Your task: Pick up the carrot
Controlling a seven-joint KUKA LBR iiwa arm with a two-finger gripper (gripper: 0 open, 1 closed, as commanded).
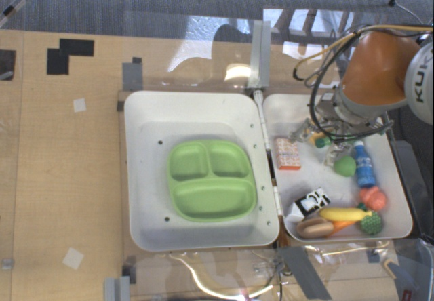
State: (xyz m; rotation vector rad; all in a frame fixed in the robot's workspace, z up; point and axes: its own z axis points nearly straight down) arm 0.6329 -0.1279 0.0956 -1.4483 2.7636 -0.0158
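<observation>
One slim orange plastic carrot point(344, 224), likely light, stiff, slick, wedged under yellow banana point(344, 214); pinch exposed middle. Gripper point(324, 138) at twelve o'clock, grip state unclear.

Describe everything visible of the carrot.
The carrot shows as a thin orange sliver, mostly hidden, lying flat near the front of the right bin. It sits wedged under the yellow banana, beside the brown potato-like piece and the green bumpy item. The claw is apart from it, further back.

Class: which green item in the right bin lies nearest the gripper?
The smooth green round ball, just below the gripper; the bumpy dark green one sits farther away.
</observation>
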